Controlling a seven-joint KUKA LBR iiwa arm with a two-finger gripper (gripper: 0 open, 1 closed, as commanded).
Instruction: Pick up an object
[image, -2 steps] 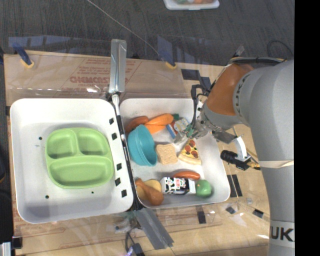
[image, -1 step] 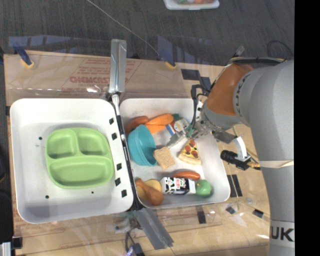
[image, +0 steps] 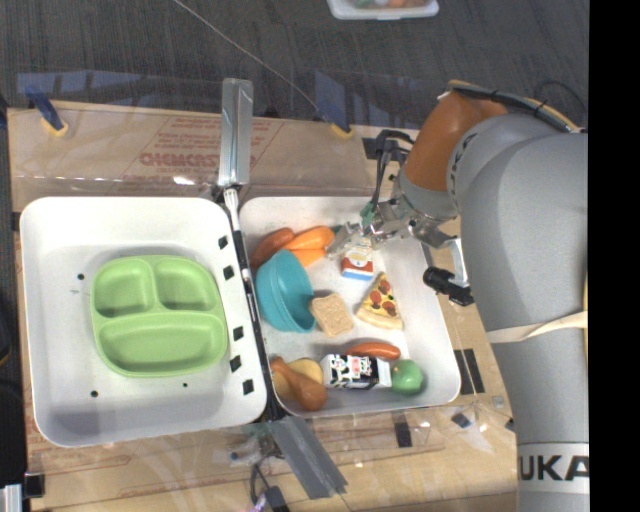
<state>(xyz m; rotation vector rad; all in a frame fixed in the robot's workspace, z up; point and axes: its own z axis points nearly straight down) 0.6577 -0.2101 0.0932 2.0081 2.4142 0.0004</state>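
Toy food fills the right bin (image: 432, 345), and we take these pieces as the things to pick: an orange carrot (image: 312, 240), a small red-and-white carton (image: 357, 264), a pizza slice (image: 381, 303), a cracker-like square (image: 331, 314), a teal bowl (image: 282, 291) tipped against the divider, a red sausage (image: 372, 350), a black-and-white carton (image: 350, 371), a green apple (image: 407, 377) and a brownish piece (image: 298, 384) in the near corner.

We see both bins resting on a tan bench sheet under clear film, with dark ribbed flooring beyond. Reversed reddish print on that sheet is unreadable to us. White letters "UKA" show on the arm's base at the lower right, cut off by the frame edge. A white tray at the top edge is also cut off.

In the left bin (image: 50, 300) lies a green divided plate (image: 158, 313).

The gripper (image: 375, 222) hangs over the right bin's far edge, just beyond the small carton; its tips are too small and cluttered for us to tell how they stand.
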